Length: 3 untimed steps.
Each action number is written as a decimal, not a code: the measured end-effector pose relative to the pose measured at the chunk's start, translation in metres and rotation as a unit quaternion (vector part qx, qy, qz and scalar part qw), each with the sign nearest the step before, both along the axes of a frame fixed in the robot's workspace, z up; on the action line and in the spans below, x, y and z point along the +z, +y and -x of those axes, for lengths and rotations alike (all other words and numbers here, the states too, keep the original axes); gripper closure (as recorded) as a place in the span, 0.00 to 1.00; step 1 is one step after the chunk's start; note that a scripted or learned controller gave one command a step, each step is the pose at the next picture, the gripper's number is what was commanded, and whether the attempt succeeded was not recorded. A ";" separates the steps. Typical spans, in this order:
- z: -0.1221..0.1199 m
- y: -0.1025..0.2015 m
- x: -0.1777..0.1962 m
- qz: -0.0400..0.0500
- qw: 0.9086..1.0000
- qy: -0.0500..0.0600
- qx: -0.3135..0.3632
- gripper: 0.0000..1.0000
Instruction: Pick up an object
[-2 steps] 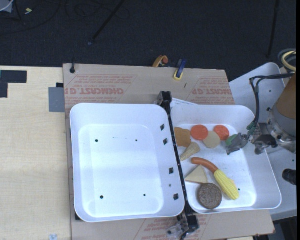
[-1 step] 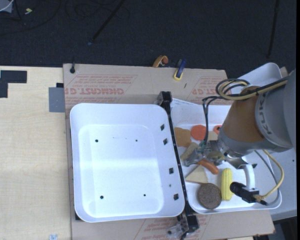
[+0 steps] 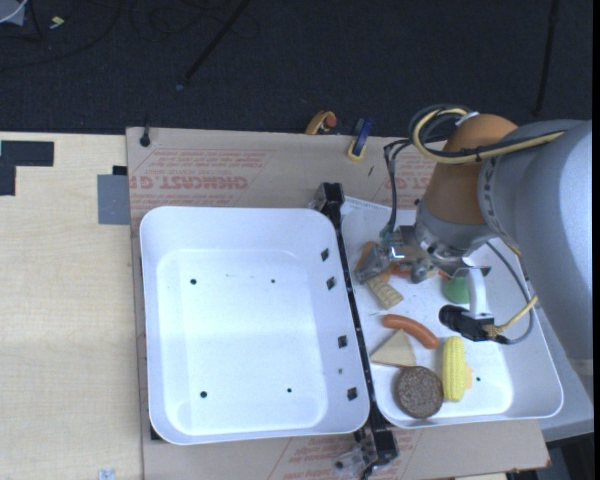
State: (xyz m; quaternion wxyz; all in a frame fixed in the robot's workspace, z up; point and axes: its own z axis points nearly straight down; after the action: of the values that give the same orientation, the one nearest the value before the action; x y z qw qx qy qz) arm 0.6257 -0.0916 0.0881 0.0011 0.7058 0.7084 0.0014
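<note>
My gripper is down in the right bin, near its upper left corner, below the grey arm with the orange band. A tan ridged biscuit lies just under the gripper. Further toward the front lie a red-orange sausage, a pale cheese wedge, a brown round patty and a yellow corn cob. A green piece is partly hidden behind the wrist. A small orange-brown bit shows at the gripper's left side; whether it is gripped is unclear.
The left bin stands beside the right one, with a black divider rail between them. A black cable plug and yellow wire hang from the wrist over the right bin. Cardboard lies under both bins.
</note>
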 end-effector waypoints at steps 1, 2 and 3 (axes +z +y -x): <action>0.074 -0.028 -0.001 0.000 1.000 0.007 -0.004 0.00; 0.071 -0.028 0.009 -0.001 1.000 0.005 -0.004 1.00; 0.154 -0.043 0.078 0.000 1.000 0.004 -0.004 1.00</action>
State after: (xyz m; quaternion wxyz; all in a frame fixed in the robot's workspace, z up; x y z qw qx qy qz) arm 0.4720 -0.1350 0.1666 -0.0019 0.7085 0.7057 -0.0012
